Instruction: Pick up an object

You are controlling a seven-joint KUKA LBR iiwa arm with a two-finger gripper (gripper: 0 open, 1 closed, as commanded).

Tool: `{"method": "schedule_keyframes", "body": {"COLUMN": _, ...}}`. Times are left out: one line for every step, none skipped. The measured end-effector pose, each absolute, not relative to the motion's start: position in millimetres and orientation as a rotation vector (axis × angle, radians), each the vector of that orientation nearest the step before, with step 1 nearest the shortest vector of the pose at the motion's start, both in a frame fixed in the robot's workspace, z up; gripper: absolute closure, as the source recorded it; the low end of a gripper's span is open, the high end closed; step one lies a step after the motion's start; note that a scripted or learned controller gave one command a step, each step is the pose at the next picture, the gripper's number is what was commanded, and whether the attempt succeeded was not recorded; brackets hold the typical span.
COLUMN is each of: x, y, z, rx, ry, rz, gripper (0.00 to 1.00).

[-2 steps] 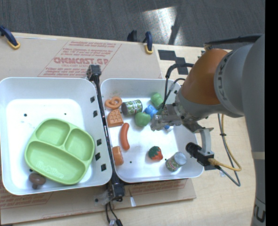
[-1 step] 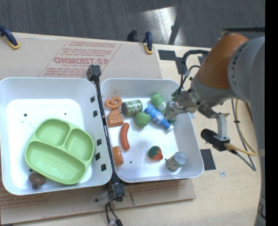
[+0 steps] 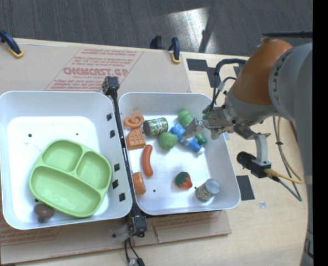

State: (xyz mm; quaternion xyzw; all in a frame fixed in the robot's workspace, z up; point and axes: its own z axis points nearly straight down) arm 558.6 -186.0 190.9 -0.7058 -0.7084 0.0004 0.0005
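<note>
The gripper [image 3: 198,127] hangs low over the right bin [image 3: 223,158], at a crowded cluster, likely aiming for a grasp; I cannot tell its state. A blue object [image 3: 192,143] lies just below it, a green ball [image 3: 167,141] and can [image 3: 155,127] to its left, crowding any approach. A strawberry [image 3: 182,180] sits farther off.

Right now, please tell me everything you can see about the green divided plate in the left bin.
The green divided plate is pale lime and looks like smooth plastic. It has three compartments: two smaller ones on the upper side and one long one below, all holding nothing. It lies flat and slightly turned on the floor of the left bin, toward its lower edge. A small brown object lies against its lower-left rim.
</note>
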Motion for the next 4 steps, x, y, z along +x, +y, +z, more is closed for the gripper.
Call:
{"method": "schedule_keyframes", "body": {"x": 570.2, "y": -175, "z": 97, "rx": -2.223, "ry": -2.237, "rz": 0.0, "gripper": 0.0}}
{"method": "schedule_keyframes", "body": {"x": 570.5, "y": -175, "z": 108, "rx": -2.219, "ry": -2.241, "rz": 0.001, "gripper": 1.0}}
{"method": "schedule_keyframes", "body": {"x": 556.0, "y": -168, "z": 230, "rx": -2.216, "ry": -2.229, "rz": 0.0, "gripper": 1.0}}
{"method": "schedule_keyframes", "body": {"x": 596.3, "y": -164, "z": 216, "rx": -2.214, "ry": -2.227, "rz": 0.001, "gripper": 1.0}}
